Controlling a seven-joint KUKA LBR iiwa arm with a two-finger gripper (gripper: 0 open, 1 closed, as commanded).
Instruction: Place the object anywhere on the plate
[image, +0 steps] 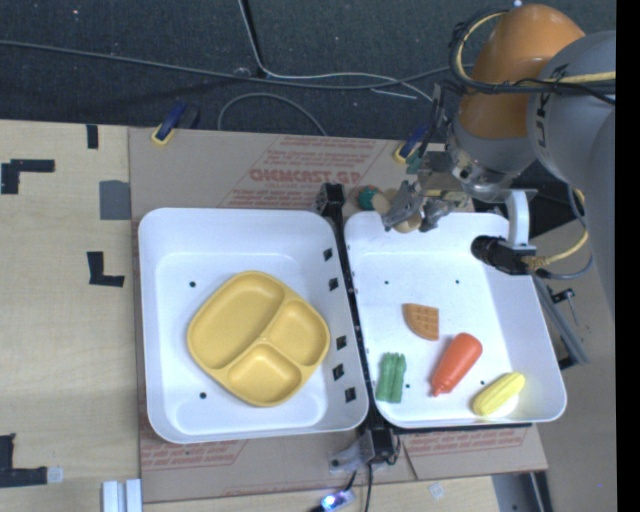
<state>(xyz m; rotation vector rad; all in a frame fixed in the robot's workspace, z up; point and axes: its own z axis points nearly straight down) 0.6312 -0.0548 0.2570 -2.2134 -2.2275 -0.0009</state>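
I see my pincer (418, 208) at upper right, over the right white bin's (530, 330) far rim; I cannot tell its state. The orange plastic carrot (456, 362) lies lower right; the yellow three-compartment plate (258, 337) sits in the left white bin (165, 300).

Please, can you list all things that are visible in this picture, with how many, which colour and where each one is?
plate: 1, yellow, three compartments, in the left bin
waffle piece: 1, orange-brown, middle of the right bin
carrot: 1, orange-red, right bin, near the front
green vegetable: 1, green, right bin, front left part
corn: 1, yellow, right bin, front right corner
bins: 2, white, side by side on a cardboard sheet
cardboard sheet: 1, brown, under both bins
cables: several, dark and grey, behind the bins
arm: 1, grey with orange band, upper right
gripper: 1, grey metal, above the right bin's back edge
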